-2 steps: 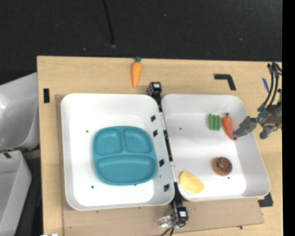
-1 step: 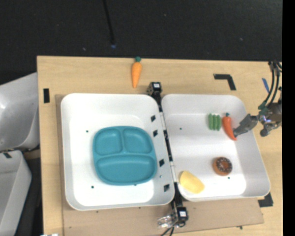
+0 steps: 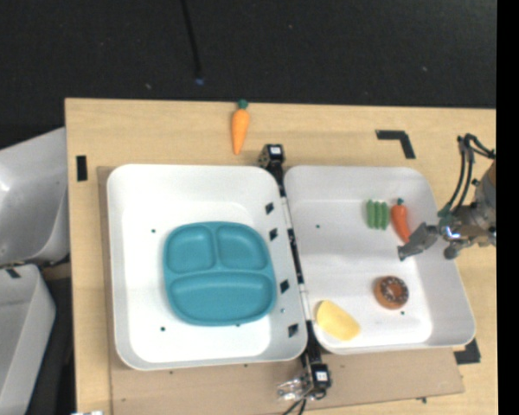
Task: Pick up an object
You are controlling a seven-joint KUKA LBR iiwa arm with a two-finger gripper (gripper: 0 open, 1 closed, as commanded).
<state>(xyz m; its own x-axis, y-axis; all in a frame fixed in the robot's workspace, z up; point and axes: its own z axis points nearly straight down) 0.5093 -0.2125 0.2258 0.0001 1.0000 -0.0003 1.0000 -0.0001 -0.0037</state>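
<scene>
Two shallow white bins are sitting side by side on the tan bench (image 3: 156,128), with dark floor lying beyond its far edge. Left bin (image 3: 130,318) is holding one teal divided plate (image 3: 218,273). Right bin (image 3: 355,197) is holding four things: one green piece (image 3: 378,214) lying just beside one small carrot (image 3: 400,220), one brown doughnut (image 3: 391,291) nearer the front, and one yellow piece (image 3: 336,321) resting in the front left corner. One more carrot (image 3: 240,127) is lying on the bench behind the bins. My pincer (image 3: 432,242) is hovering over the right bin's right edge, near the small carrot; I cannot tell how far it is parted, and I am seeing nothing between its tips.
</scene>
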